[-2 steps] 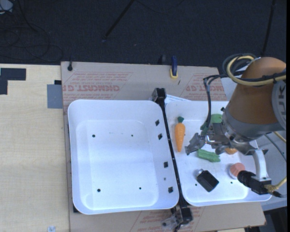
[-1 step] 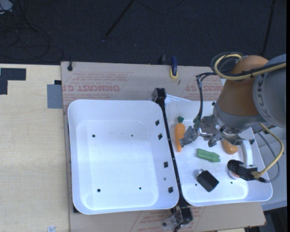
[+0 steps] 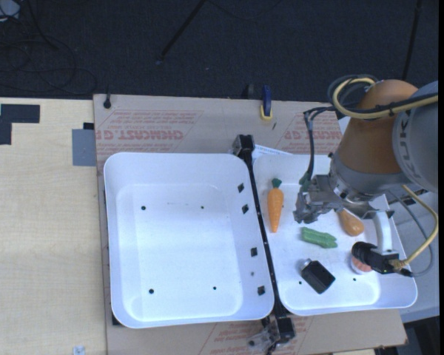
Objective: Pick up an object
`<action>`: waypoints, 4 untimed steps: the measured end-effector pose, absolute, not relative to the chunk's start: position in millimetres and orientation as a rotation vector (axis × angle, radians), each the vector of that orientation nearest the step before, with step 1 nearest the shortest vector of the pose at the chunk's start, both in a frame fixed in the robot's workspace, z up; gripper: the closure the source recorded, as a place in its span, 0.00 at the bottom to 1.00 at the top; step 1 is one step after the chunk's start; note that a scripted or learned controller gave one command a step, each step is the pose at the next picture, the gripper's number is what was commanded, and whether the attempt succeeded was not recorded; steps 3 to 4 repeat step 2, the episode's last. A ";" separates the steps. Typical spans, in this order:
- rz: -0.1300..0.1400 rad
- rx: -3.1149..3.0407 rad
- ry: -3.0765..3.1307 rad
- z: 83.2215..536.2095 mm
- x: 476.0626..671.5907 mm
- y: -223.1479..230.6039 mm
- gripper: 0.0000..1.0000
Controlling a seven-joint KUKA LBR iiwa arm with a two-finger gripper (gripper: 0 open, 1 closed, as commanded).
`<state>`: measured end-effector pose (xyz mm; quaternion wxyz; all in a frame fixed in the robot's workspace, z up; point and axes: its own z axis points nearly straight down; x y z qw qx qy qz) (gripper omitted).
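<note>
The right bin (image 3: 399, 298) holds an orange carrot with a green top (image 3: 274, 205) near its left wall. A small green pod-shaped piece (image 3: 318, 237) lies at the bin's middle, and a black block (image 3: 317, 276) lies toward the front. An orange oval piece (image 3: 350, 222) is partly hidden under the wrist. My gripper (image 3: 307, 211) hangs low over the bin, just right of the carrot and just above the green piece. I see nothing held in it.
The left bin (image 3: 122, 198) is beside it, with a black divider strip (image 3: 253, 220) between the two. The grey arm with its orange band (image 3: 377, 135) covers the right bin's back right part. Cardboard lies under both bins.
</note>
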<state>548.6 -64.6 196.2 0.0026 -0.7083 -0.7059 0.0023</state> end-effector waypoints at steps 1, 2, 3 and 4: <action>0.006 -2.242 -2.214 260.4 534.7 -210.3 1.00; 0.000 -2.217 -2.221 265.5 510.2 -157.3 1.00; 0.000 -2.217 -2.221 265.5 510.2 -157.3 1.00; 0.000 -2.217 -2.221 265.5 510.2 -157.3 1.00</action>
